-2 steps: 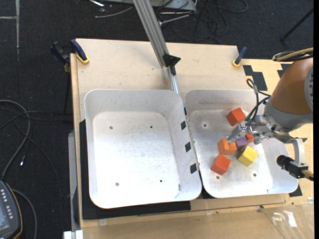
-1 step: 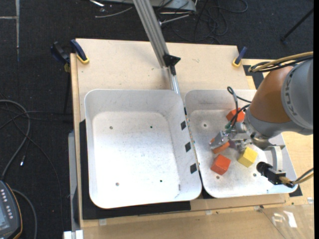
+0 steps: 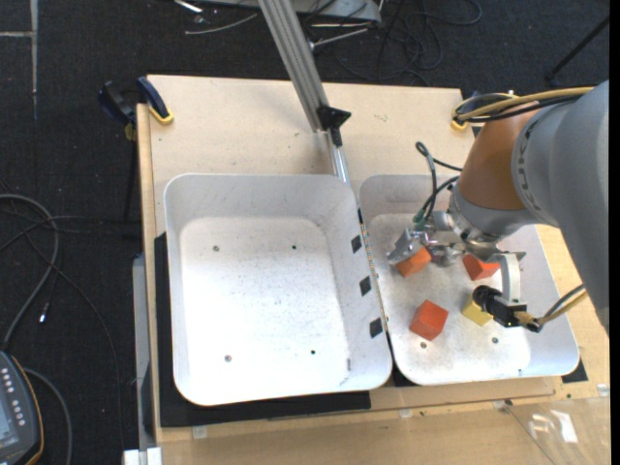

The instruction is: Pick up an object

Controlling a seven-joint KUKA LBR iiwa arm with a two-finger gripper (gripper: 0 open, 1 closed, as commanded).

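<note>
Gripper hung over the right bin, its metal fingers closed on a small orange block. Two more orange blocks and a yellow piece lay nearby on the speckled white floor.

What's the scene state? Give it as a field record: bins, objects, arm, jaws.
left bin: white, speckled floor
right bin: holds the blocks
orange block: lying free, near bin front
second orange block: at the gripper, grasp unclear
red block: under the wrist, partly hidden
yellow block: beside a black part
arm: over right bin
jaws: state unclear
</note>
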